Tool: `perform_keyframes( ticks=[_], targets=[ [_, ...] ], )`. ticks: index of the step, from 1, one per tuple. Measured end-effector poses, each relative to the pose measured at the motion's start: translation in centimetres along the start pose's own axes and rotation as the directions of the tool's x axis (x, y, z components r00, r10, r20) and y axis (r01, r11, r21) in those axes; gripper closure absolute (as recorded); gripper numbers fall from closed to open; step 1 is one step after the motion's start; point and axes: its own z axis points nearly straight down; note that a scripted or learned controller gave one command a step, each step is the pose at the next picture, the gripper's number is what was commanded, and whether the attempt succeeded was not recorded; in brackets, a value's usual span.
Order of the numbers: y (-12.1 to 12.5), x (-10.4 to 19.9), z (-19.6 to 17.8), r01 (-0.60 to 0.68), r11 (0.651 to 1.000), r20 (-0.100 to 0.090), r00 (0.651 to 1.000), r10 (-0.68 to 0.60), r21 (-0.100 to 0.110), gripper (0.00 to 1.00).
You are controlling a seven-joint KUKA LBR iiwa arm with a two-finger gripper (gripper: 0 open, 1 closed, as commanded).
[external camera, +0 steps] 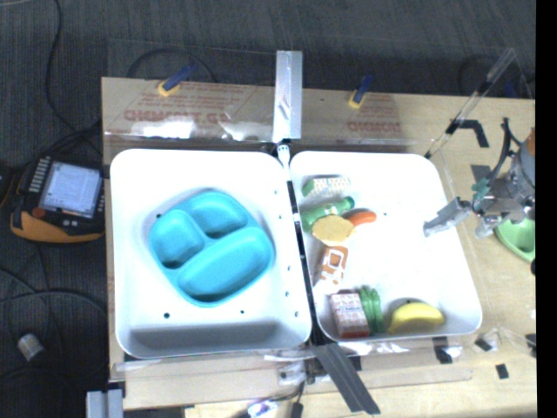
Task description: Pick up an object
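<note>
Hand [446, 217] at the right bin's [435, 259] 3 o'clock rim; its opening cannot be told.
The banana [415, 316], at 5 o'clock and standing apart, is best approached from directly above.

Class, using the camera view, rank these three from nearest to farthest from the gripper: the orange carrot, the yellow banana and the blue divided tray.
Measured from the gripper at the right bin's right edge:
1. Orange carrot, right bin, upper left part.
2. Yellow banana, right bin's near right corner; close to the carrot's distance, slightly farther.
3. Blue divided tray, left bin, clearly farthest.
</note>
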Motion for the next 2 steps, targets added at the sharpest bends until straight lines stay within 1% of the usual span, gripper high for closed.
perform_keyframes(
  ticks=[1, 2],
  targets=[
    [5.7, 7.6, 5.6, 0.116, 0.993, 0.000, 0.993, -0.116, 0.000, 0.00],
    [10.7, 10.1, 13.1, 0.145, 0.989, 0.002, 0.989, -0.145, 0.000, 0.00]
  ],
)
